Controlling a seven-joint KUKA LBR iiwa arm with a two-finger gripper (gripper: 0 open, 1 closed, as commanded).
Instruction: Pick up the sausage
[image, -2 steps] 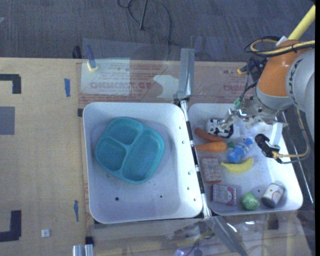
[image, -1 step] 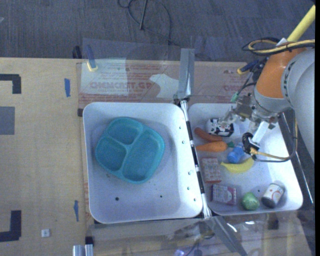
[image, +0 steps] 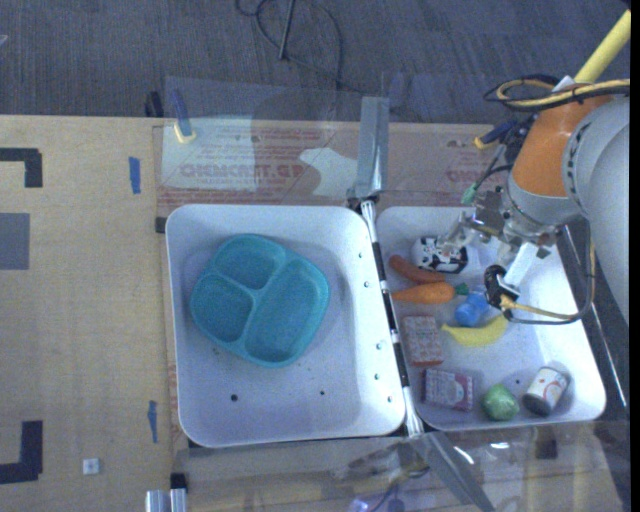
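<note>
Camera view is showing the two-finger gripper (image: 478, 232), grip unreadable, hovering just right of the reddish-brown sausage (image: 409, 268), lying lengthwise down-right.

There is one camera, and it is fixed above the bench (image: 70, 300). It looks down at a slant, so the far side of the bench is at the top of the picture and the near side is at the bottom. The view is quite wide and not close: it takes in both white bins completely, the left bin (image: 200, 400) near the middle and the right bin (image: 585, 385) toward the right side. Beyond the bench a strip of dark floor (image: 120, 50) is seen along the top. The grey arm (image: 600, 165) enters from the upper right corner.
</note>
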